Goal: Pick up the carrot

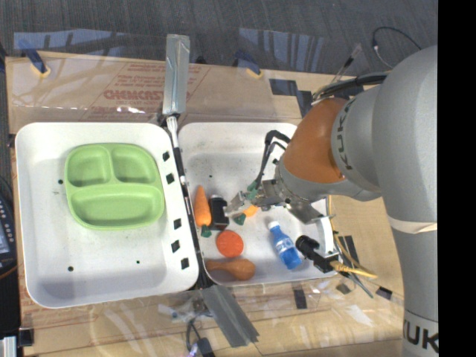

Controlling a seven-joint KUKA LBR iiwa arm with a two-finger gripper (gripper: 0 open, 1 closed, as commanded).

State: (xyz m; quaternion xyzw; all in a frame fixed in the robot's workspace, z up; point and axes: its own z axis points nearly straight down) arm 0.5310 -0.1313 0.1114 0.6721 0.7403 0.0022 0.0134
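Note:
The carrot (201, 207) is orange and lies lengthwise along the left wall of the right bin (223, 143), just right of the divider. My gripper (242, 205) hangs low over the middle of that bin, a short way right of the carrot and apart from it. A small black object (218, 211) sits between the carrot and the gripper tip. The grey arm with its orange band (316, 151) reaches in from the right and hides the bin's right part.
A red-orange ball (230, 243), a brown oblong item (232, 268) and a small blue bottle (283, 245) lie in the front of the right bin. The left bin (37, 222) holds a green divided plate (115, 184).

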